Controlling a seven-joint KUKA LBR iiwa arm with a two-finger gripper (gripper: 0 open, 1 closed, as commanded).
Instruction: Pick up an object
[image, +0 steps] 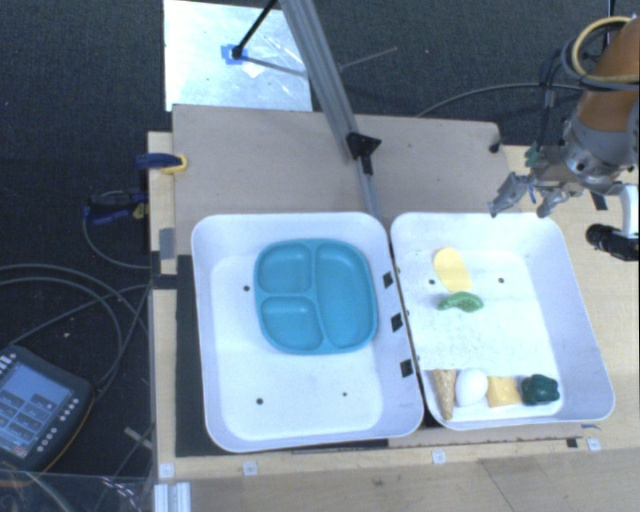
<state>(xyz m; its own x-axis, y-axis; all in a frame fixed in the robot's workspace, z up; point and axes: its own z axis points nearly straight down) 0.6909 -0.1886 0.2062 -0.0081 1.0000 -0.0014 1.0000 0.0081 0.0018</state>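
The gripper (522, 197) hangs above the far right corner of the right bin (575, 300), its two fingers (503, 198) spread apart with nothing between them. Above it sits the orange band (608, 112) of the grey arm (600, 145), which enters from the right.

Inside the right bin, the nearest thing to the gripper is a yellow piece (451, 268), lying in the far half of the bin, well apart from the fingers. Just in front of it lies a small green piece (460, 301), near but seemingly not touching.

Along the bin's near wall four things form a row. From left to right: a tan cone (443, 390) with its point toward the near edge, a white egg (471, 387) touching the cone, a yellow block (504, 391) just beside the egg, and a dark green piece (540, 389) against the block.

The left bin (225, 400) stands beside the right one, their rims meeting at the middle. It carries a blue tray (315, 296) with three compartments, set in the bin's far half.

Both bins rest on the table (260, 160). A grey pole (330, 85) slants across the table's far side, ending near the gap between the bins. A tablet (35, 405) lies on the dark floor to the left, among cables (110, 260).
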